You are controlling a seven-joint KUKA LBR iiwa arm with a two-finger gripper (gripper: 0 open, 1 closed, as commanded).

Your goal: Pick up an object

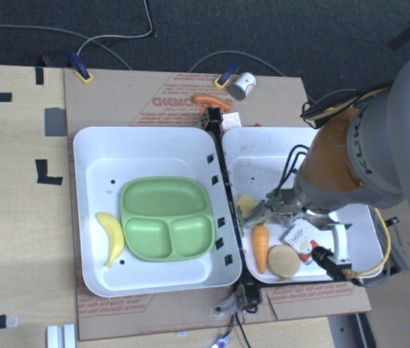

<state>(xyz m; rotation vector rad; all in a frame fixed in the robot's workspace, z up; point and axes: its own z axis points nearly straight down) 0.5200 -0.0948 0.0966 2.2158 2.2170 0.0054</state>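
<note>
Jaws state: can't tell, wrist blocks it. Your carrot [260, 246] sits at 7 o'clock; crowded neighbors risk a miss.

Glossy plastic green tray [167, 216]; matt cardboard sheet [117, 100]; smooth white bins [88, 194].

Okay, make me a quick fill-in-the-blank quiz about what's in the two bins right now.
1. The banana lies in the ____ bin.
2. The divided tray is coloured ____.
3. The carrot lies in the bin on the ____.

Missing words: left; green; right
</note>
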